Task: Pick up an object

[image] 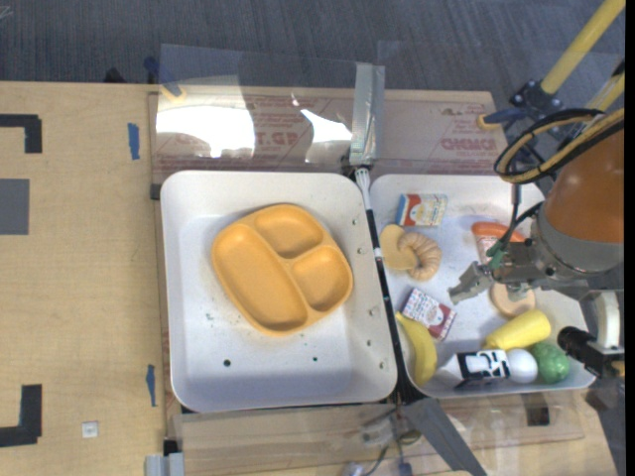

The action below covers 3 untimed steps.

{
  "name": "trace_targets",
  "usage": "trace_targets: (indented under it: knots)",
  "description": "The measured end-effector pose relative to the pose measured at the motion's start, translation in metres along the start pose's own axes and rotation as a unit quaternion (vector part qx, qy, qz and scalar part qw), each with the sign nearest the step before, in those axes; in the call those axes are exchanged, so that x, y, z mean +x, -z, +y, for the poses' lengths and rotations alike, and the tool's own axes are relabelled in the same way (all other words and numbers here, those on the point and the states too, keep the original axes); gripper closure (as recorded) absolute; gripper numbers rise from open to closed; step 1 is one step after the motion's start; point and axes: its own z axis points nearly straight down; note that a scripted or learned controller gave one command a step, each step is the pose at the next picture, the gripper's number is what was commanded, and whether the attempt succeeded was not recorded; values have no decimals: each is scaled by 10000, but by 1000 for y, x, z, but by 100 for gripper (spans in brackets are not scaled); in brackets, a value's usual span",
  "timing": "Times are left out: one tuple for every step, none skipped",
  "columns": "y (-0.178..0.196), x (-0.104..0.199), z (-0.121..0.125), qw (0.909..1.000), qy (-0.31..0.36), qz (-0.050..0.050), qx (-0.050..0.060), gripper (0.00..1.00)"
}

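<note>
Two shallow white bins sit side by side on the bench. The left white bin (189, 296) holds one item: a yellow-orange plastic divided plate with three compartments (281, 266), lying roughly centred and slightly toward the rear. Bare white floor rings it on all sides, widest along the front edge and the left wall.

The right white bin (451, 188) is crowded. Near the rear wall lies a small white-and-red carton with a blue end (421, 209). Just in front of it, close to the divider between the bins, sits a tan ring-shaped toy doughnut (411, 251). A small red-and-white packet (429, 312) lies further forward, and a yellow toy banana (418, 345) runs along the divider wall toward the front. Along the front edge, in a row: a black-and-white object (492, 364), a green round object (553, 364), and above them a yellow cone-like piece (518, 331). An orange-red piece (489, 231) lies rearward, partly behind the arm.

The grey arm with its orange band (587, 206) comes in from the right and covers the bin's right side. The two-finger gripper (480, 279) hangs over the middle of the right bin, between the packet and a pale tan piece (514, 300). Its fingers (466, 288) appear spread, released, with nothing visible between them. Open floor remains just left of the gripper, between doughnut and packet.
</note>
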Motion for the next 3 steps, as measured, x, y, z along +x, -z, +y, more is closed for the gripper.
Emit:
trace_targets:
  knots:
    - [-93,-6,78,9971,-754,-7,-97,0]
    - [-105,-20,173,10000,89,-4,-10,0]
    - [-93,-18,174,9999,107,-3,-19,100]
